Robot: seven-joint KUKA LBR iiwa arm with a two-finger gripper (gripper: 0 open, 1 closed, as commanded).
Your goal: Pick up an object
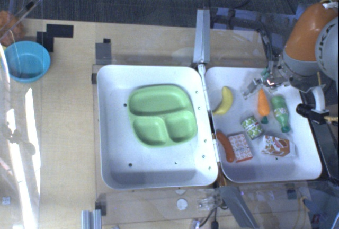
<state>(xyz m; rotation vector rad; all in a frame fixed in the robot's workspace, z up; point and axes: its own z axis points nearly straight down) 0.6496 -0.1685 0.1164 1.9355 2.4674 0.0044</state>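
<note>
Hovering at the right bin's (312,169) far edge, our fingers (263,82) stand slightly parted with nothing between them. Just below them lies the carrot (263,103), the green bottle (280,112) beside it; the banana (225,100) sits further left. Beyond that, the left bin (111,132) holds a green tray (161,114) on our desk (58,132).

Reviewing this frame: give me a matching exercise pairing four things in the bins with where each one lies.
Things:
1. green tray
2. banana
3. carrot
4. sausage

Places:
A. right bin, just left of the green bottle
B. right bin, near its front-left corner
C. middle of the left bin
D. right bin, upper left, near the divider

Pairs: 1-C, 2-D, 3-A, 4-B
</note>
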